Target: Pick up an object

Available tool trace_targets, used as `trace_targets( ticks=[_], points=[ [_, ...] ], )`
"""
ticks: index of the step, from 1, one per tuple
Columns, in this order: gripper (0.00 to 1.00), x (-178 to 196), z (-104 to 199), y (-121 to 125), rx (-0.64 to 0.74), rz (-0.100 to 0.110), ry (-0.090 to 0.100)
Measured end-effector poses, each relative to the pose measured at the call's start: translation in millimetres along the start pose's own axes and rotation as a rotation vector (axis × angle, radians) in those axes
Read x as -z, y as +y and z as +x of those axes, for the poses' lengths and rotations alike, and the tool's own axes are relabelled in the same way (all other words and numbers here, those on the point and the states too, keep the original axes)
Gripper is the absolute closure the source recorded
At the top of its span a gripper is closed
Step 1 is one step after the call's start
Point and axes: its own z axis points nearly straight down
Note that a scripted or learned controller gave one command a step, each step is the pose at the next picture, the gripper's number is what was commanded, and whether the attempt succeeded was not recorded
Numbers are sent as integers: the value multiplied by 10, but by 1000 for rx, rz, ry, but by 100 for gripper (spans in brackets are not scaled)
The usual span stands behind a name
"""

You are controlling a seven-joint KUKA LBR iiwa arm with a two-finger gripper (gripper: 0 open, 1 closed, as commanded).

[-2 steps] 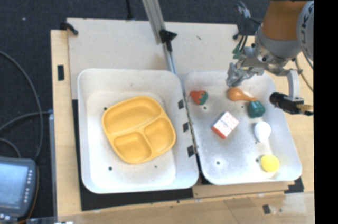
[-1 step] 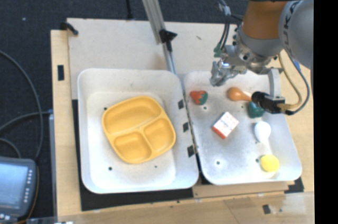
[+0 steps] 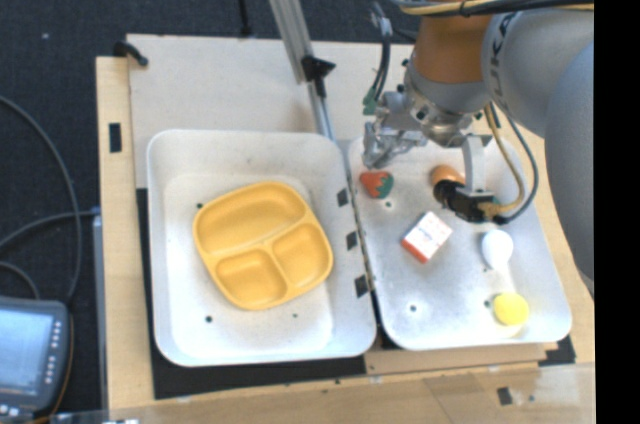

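Note:
My gripper (image 3: 381, 155) hangs over the far left corner of the right bin (image 3: 455, 327). Directly below its tip lies a small red object with a green top (image 3: 376, 183), close to the bin's left wall; whether they touch I cannot tell. Also in this bin are an orange object (image 3: 444, 176) partly behind a black part of the arm, a white and red box (image 3: 427, 237), a white egg-shaped object (image 3: 496, 247) and a yellow ball (image 3: 511, 309).
The left bin (image 3: 175, 312) holds a yellow divided plate (image 3: 262, 242). A slanted metal pole (image 3: 285, 2) rises behind the bins, its foot near the gripper. Cables (image 3: 515, 172) loop from the wrist over the right bin's far side.

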Motion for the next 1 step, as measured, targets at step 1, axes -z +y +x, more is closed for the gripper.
trace_targets(
  ticks=[1],
  points=[
    [100, -131, 551, -89, 1, -1, 0]
  ],
)
